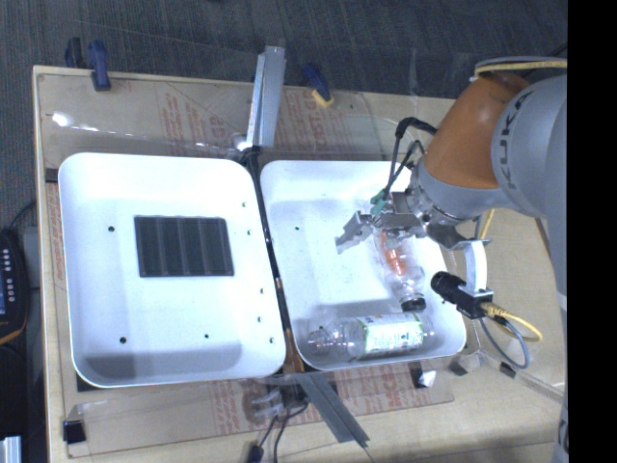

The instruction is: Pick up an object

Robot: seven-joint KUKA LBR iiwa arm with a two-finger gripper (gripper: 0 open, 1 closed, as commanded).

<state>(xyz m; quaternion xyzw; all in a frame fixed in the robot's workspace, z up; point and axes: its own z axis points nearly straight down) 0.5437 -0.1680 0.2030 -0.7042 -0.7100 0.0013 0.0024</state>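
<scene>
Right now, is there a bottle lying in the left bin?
No: both bottles lie in the right bin; the left bin holds a dark rectangular panel.

Arm was grey with a rounded orange band above the wrist, black cables looped along its left side, a yellow cable trailing below, and a small metal-grey gripper with green fittings.

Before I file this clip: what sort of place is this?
Likely a robotics lab grasping bench: a grey arm over two white bins, blue clamps holding the board, carpet floor beyond.
</scene>
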